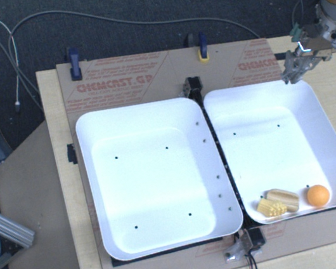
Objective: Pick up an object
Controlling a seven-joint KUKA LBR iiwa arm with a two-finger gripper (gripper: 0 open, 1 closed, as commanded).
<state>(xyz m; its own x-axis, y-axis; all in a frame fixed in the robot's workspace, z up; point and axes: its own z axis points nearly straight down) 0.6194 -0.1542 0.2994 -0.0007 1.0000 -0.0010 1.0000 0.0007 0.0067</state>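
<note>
the tabletop (pixel 67 180) carried a brown board, and on that sat two shallow white bins side by side. the left bin (pixel 156 178) was bare white inside apart from a few small dark dots. the right bin (pixel 279 143) held all the candidates, crowded into its near corner and well apart from the arm.

the arm (pixel 332 5) reached in at the upper right, and its hand (pixel 295 69) hung just outside the far right corner of the right bin, over the bin's rim and the board. it was small and dark against the board, so whether it was spread or closed could not be told; nothing could be made out in it.

of the objects, a tan rounded piece (pixel 282 195) lay longest, touching a yellow ribbed piece like a corn cob (pixel 271 208) just in front of it. an orange ball (pixel 318 195) sat beside them to the right, near the bin's wall but apart from the pair.

the step in hand seemed to be the approach. the ball looked the cleanest target, since it stood free; yet it could roll, so a straight descent centred on it would have served best, minding the sloped wall. the touching pair risked a nudged or double grasp.
</note>
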